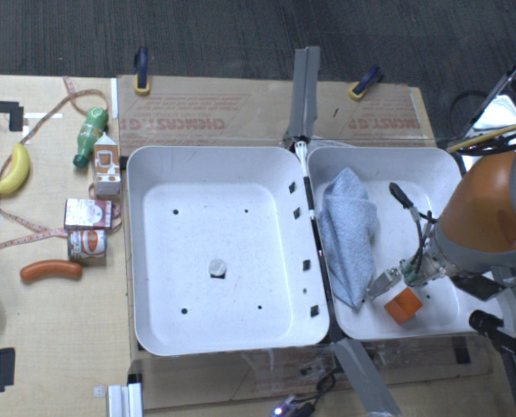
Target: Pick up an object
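In the right bin (440, 168) a blue-grey cloth (349, 233) lies crumpled along the left wall. An orange block (403, 305) sits near the bin's front edge, right of the cloth's lower end. My gripper (400, 278) is low in this bin, just above the orange block and close to the cloth's edge. Nothing is visibly held in it. A thin dark-tipped item (402, 197) lies behind the gripper. In the left bin (145, 233) a small pale round object (217, 269) rests near the middle.
The grey arm with its orange band (492, 202) covers the right bin's right side. On the bench to the left lie a banana (11, 172), a green bottle (89, 133), a small carton (107, 168), a can (88, 243) and a sausage (51, 271).
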